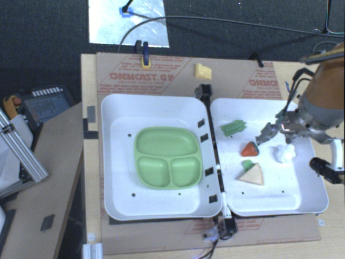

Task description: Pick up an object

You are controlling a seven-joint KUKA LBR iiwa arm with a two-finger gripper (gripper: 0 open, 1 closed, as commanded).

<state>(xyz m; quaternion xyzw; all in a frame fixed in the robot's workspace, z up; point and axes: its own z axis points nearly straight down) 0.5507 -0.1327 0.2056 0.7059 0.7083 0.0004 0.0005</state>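
Two white bins (pixel 161 104); one green divided plate (pixel 167 156); four small items in right bin (pixel 269 109).

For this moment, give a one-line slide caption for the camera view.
Gripper hovers in right bin near red piece; green divided plate sits in left bin.

Bench (pixel 70 144) bears cardboard sheet (pixel 161 74), two white bins (pixel 116 112) side by side.
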